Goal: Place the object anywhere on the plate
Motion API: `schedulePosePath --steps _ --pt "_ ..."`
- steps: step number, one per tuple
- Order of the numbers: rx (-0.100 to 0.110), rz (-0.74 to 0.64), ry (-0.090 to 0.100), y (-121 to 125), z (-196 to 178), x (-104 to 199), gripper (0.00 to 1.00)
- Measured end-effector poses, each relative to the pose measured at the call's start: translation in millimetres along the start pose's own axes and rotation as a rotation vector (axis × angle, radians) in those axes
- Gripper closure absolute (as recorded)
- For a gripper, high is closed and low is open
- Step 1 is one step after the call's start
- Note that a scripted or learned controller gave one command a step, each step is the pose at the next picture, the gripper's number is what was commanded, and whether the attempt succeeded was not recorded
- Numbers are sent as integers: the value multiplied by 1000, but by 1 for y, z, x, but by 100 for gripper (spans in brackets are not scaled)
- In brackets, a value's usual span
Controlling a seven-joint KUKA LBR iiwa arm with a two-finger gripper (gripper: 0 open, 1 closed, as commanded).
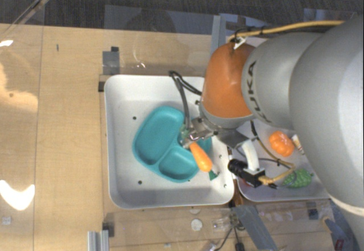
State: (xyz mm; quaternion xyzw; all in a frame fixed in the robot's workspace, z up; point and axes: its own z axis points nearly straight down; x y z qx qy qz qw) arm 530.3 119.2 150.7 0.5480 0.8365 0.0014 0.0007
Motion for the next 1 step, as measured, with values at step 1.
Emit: schedulePosePath --steps 1 --pt "-1 1 0 0 0 -1 0"
